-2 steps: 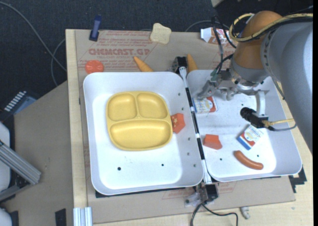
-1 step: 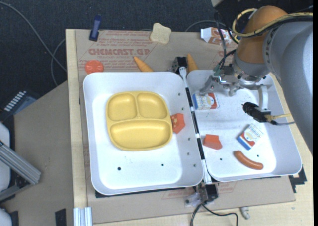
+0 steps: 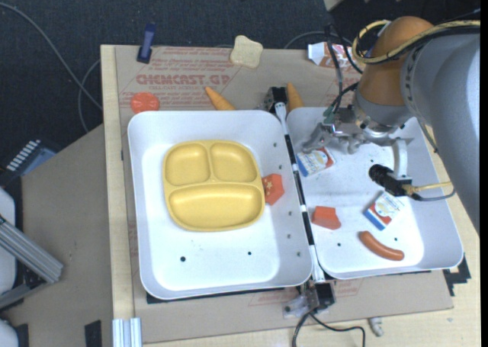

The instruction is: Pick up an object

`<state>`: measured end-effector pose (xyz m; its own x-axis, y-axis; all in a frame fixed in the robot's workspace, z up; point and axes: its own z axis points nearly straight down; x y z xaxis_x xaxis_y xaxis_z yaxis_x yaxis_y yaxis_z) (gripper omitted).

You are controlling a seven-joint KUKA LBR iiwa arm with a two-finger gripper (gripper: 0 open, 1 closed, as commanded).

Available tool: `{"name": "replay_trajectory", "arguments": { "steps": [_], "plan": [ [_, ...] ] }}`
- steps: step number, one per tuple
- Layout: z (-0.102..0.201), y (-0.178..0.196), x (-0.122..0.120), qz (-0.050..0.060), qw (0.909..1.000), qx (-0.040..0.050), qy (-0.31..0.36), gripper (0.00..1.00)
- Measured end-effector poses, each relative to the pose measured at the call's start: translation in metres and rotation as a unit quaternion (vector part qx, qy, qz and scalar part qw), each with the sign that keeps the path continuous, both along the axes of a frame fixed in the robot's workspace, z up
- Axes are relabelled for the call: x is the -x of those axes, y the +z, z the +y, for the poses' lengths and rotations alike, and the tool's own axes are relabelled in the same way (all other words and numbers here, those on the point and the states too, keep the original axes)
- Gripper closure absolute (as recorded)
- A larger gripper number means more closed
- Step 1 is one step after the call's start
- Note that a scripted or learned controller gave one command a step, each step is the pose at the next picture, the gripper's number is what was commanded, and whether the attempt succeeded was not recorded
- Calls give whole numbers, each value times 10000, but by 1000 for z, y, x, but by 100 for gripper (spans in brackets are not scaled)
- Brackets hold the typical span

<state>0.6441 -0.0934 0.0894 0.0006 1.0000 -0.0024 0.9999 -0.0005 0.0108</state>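
Observation:
My gripper [image 3: 326, 138] hangs low over the back left part of the right bin [image 3: 427, 258], below the orange-banded wrist [image 3: 385, 71]. Just under and in front of it lies a white, blue and red packet [image 3: 315, 161]; whether the two touch is unclear. Further forward in the same bin are a red-orange wedge [image 3: 326, 217], a small white and blue carton [image 3: 383, 210] and a brown sausage [image 3: 380, 245]. A black part with a yellow cable [image 3: 387, 178] sticks out over the bin's middle.
The left bin [image 3: 229, 277] holds a yellow divided plate [image 3: 213, 184] and an orange-red block [image 3: 272, 187] by its right wall. Behind the bins lie a bread slice [image 3: 245, 50], two carrot pieces [image 3: 219, 99], an orange disc [image 3: 142, 101] and a blue object [image 3: 146, 42].

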Motion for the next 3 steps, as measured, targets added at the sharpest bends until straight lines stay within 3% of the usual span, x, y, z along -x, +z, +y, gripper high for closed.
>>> {"name": "replay_trajectory", "arguments": {
  "steps": [1, 2, 3],
  "plan": [
    [-21, 0, -21, 8, 10000, -12, 8, 0],
    [-19, 11, -22, -18, 10000, -10, 13, 100],
    [59, 97, 26, 45, 10000, -20, 17, 100]
  ]
}}
